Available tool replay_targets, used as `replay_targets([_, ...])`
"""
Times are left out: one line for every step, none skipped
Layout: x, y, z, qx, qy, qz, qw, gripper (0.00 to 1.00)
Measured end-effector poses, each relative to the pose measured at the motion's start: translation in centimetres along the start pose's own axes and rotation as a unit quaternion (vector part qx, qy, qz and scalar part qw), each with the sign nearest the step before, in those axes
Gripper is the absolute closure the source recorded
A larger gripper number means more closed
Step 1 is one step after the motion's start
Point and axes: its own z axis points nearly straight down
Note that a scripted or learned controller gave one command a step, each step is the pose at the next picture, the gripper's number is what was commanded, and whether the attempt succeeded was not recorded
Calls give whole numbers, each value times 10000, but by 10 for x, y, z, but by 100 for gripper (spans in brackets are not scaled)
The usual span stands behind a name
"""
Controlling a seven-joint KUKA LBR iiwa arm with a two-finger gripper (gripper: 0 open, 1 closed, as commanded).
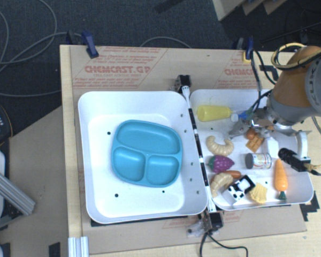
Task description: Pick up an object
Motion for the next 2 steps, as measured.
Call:
replay_targets([-10, -29, -5, -25, 2, 10, 10000, 0])
replay_targets([9, 74, -2, 115, -6, -13, 9999, 0])
